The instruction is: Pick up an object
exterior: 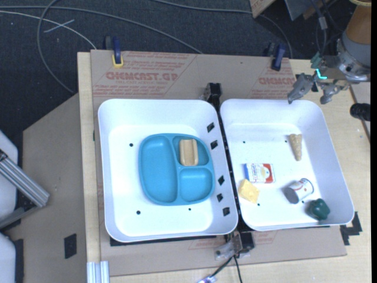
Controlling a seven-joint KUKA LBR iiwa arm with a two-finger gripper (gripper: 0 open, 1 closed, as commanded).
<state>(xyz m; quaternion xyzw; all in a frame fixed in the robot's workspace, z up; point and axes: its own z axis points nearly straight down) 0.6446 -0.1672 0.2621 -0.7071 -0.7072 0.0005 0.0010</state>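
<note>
**White bins, loose stock; arm standing off at the far right**

Cream-coloured cone (pixel 295 145): lies flat in the right bin (pixel 277 119), toward its far right part. Long axis runs roughly away from the viewer, wide end far, narrow tip pointing near. It is the piece nearest the arm, so a likely first candidate for picking, though the task names no particular object.

Other pieces in the same bin, all apart from one another:
- Small red, white and blue carton (pixel 259 172), flat, near the bin's middle.
- Yellow wedge (pixel 249 191), just near-left of the carton, close to the dividing wall.
- Grey and white cup (pixel 298 190), tipped on its side.
- Dark green lump (pixel 318 209), in the near right corner.

The scatter looks loose and unsorted, which leaves room around each piece for fingers to descend.

Left bin (pixel 118 164): holds a blue compartment tray (pixel 175 168). A tan block (pixel 188 152) sits in the tray's far right compartment, long axis running far to near.

Pincer (pixel 310 88): hangs over the far right corner of the right bin, above its rim, pinching nothing. Its fingers appear spread, one to each side.

Counter (pixel 94 217): a brown board bears both bins, held by blue clamps (pixel 118 55) along its far edge.
</note>
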